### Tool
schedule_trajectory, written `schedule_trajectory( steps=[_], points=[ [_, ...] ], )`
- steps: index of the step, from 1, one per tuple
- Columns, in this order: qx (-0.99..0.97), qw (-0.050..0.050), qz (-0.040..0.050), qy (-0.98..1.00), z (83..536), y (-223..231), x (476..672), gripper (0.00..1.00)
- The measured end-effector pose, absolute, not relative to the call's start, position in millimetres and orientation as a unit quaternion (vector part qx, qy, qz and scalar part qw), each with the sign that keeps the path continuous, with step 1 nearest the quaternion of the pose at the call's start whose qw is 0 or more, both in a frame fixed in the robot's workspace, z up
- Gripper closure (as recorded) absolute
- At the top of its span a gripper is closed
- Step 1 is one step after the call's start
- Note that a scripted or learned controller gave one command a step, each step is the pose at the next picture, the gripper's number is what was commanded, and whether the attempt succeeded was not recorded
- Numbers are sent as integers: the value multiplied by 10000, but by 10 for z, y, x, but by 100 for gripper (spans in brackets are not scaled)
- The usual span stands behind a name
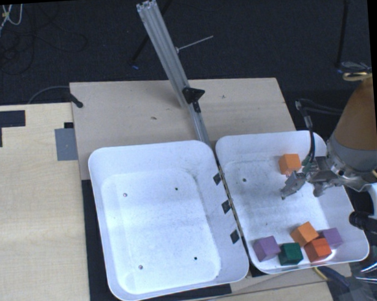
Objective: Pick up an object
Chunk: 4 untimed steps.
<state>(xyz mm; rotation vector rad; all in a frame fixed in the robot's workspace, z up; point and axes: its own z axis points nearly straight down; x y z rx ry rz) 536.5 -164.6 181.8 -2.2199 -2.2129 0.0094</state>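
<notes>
Over right shallow white bin [240, 150], end effector [293, 186] hovering just near small orange cube [289, 164], seemingly lining up. Open or closed: cannot tell.

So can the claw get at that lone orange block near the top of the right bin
Probably yes. The claw hangs just below the orange block, which sits apart from the other blocks, with bare bin floor around it and nothing between them.
</notes>
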Motion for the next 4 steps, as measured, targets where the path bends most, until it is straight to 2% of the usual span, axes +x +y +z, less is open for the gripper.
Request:
schedule_trajectory(
  steps=[1, 2, 3, 4],
  points=[
    [-7061, -19, -4, -7081, 886, -1941, 6155, 0],
    [-7111, 222, 191, -7025, 896, -1879, 6582, 0],
    [-7084, 36, 16, -7058, 1063, -1590, 5884, 0],
    [-7076, 96, 63, -7066, 893, -1827, 6469, 0]
  ],
)
